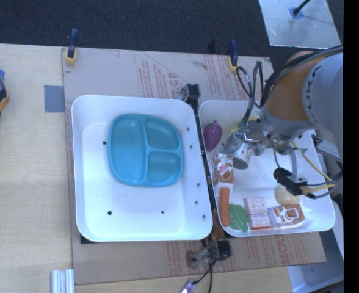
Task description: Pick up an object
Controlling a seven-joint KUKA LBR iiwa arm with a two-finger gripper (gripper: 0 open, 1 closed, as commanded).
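Over the right bin (326, 221), the gripper (239, 151) hangs low near the bin's upper-middle, arm (301, 96) reaching in from 3 o'clock. Whether it is released or clenched, I cannot tell; metal parts blur together and nothing shows between them.

Candidate objects, read from the gripper:
- small carton (223, 168), red and white, lies just beside it toward 7–8 o'clock. Long axis runs roughly 12 to 6. Nearest thing.
- purple grape bunch (212, 134) toward 10 o'clock, against the bin's left wall.
- orange carrot (224, 204), farther at 7 o'clock, long axis 12 to 6, with a green leafy piece (238, 217) touching its lower end.
- two flat boxes (271, 213) at 5 o'clock along the bottom wall; a pale round item (284, 194) just above them.

Left bin (82, 163) holds a blue divided plate (146, 149), well apart at 9 o'clock.

Judgement: the carton is the likely target; a short shift toward 7–8 o'clock, closing across its narrow width.
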